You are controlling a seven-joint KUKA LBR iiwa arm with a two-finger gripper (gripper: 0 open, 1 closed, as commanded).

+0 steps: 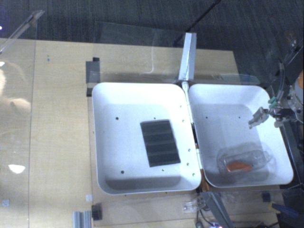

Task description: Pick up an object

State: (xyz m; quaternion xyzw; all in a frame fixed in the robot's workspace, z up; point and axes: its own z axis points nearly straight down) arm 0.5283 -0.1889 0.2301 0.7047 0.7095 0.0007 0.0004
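Tool (pixel 259 118), finger state unreadable, hangs at right of frame over right bin (pixel 209 96); clear bottle (pixel 244 160) lies lower right, well apart: smooth curved plastic may slip.

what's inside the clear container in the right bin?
An orange object shows through the clear container, lying near its lower left end. The plastic blurs it, so its identity and anything under it cannot be made out.
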